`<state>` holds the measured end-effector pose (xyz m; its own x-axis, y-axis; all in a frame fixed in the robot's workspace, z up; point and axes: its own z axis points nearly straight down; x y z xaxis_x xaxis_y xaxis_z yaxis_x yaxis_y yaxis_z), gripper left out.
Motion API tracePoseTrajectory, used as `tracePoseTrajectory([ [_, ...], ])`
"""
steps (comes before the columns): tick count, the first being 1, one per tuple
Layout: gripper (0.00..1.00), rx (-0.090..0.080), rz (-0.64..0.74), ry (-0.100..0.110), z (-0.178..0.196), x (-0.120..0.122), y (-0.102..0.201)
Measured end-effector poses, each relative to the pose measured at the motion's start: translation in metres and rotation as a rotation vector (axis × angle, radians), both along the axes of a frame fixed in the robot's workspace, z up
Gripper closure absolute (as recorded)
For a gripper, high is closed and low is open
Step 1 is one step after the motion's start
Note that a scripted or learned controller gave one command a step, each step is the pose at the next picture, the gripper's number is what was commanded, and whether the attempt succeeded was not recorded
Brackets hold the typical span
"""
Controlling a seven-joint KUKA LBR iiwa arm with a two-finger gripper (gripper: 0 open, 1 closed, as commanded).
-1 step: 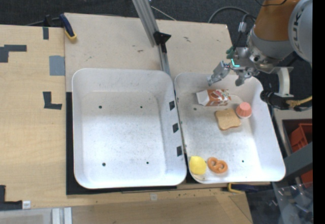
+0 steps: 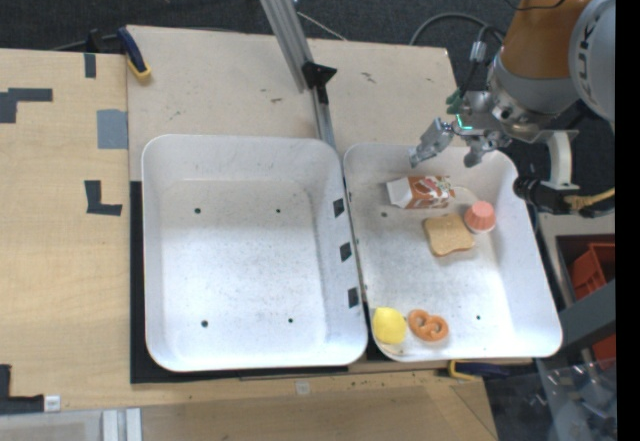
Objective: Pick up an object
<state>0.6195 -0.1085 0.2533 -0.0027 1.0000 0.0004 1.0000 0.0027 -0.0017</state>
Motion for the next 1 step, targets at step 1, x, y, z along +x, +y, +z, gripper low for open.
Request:
tracePoseTrajectory([
  [1, 0.0, -0.001, -0.001, 0.006, -0.0644, -0.0036, 0.0032],
])
